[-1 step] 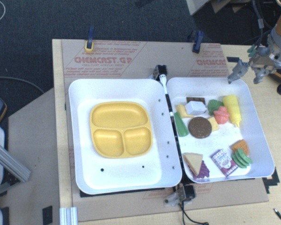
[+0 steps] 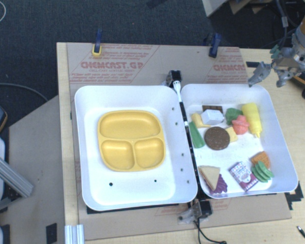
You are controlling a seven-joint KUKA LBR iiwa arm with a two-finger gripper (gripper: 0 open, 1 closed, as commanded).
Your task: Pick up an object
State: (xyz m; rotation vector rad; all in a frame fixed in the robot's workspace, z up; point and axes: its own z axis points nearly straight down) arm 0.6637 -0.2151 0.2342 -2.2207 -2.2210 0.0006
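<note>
The right bin [image 2: 282,151] holds several toy foods: a yellow mustard bottle [image 2: 251,118], a pink-red berry [image 2: 239,124], a white block [image 2: 212,117], a brown round patty [image 2: 217,138], a green pod [image 2: 195,135], a sandwich wedge [image 2: 209,175], a pink packet [image 2: 242,175] and an orange-and-green piece [image 2: 262,165]. My gripper [image 2: 270,78] hangs above the bench just past the right bin's far right corner. It is open, with its fingers spread and nothing between them. It is apart from all the toys.
A yellow three-compartment plate [image 2: 131,140] lies in the left bin [image 2: 86,151]. Two clamps [image 2: 97,44] [image 2: 213,44] grip the cardboard board's far edge. A black latch [image 2: 175,78] sits between the bins at the back.
</note>
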